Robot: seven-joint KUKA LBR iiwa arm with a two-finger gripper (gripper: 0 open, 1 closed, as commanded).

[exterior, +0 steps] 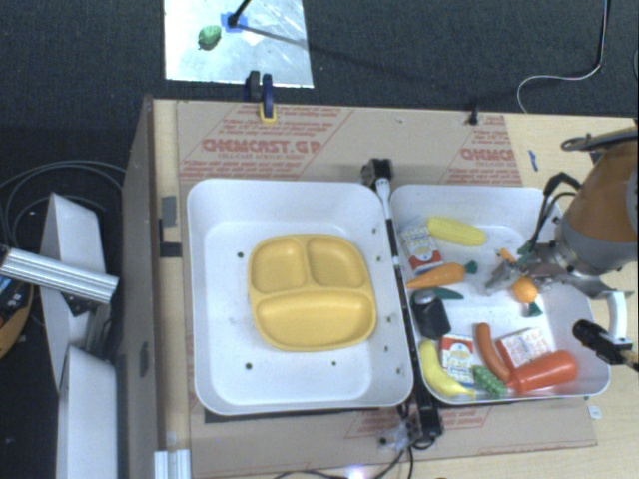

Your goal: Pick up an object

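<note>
My gripper [511, 270] sits over the right bin [519, 204] beside what looks like a small orange [525, 290]; I cannot tell its state.

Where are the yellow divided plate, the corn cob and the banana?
yellow divided plate [310, 292], camera view, middle of the plate.
corn cob [456, 232], camera view, middle of the cob.
banana [435, 369], camera view, its curved body.

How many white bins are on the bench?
2. The left white bin holds a yellow divided plate. The right white bin, touching it along the middle, holds the toy food.
</note>
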